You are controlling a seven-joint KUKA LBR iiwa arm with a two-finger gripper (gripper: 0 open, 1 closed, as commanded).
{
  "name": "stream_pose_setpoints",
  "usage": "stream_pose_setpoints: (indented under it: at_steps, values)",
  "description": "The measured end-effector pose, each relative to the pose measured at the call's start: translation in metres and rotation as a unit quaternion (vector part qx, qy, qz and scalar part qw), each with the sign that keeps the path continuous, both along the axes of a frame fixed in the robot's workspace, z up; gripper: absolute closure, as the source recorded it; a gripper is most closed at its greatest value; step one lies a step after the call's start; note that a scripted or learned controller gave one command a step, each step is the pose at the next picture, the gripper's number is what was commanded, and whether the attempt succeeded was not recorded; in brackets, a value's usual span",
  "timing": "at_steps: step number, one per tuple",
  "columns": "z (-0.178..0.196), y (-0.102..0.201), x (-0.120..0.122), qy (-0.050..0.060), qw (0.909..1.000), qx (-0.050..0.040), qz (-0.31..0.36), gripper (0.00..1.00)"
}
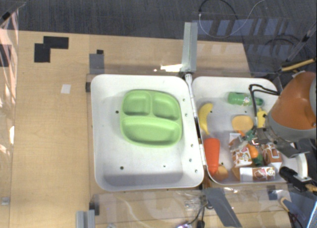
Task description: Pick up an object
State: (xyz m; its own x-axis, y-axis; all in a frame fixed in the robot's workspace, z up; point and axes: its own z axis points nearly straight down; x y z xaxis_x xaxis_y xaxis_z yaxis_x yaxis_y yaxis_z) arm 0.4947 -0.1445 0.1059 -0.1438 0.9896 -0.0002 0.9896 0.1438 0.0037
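In the right bin (198, 123), one banana (204, 116), one carrot (212, 154), two cartons (257, 173).

Your arm (297, 105) comes in from the right edge, its orange band bulging large toward the camera with the grey wrist just beneath it. The hand (257, 140) points down and leftward below the wrist; you can't make out its fingers from here.

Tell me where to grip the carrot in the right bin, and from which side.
Grip the carrot across its orange middle, coming straight down. It lies lengthwise along the right bin's left wall, so close the fingers across its narrow width; the banana lies just beyond its top end.
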Motion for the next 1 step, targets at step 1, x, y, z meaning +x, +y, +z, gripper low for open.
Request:
stream_pose_setpoints:
  at_steps: [1]
  values:
    - [0.0139,-0.0011,0.0043,-0.005,1.0000,-0.0011,0.000,1.00]
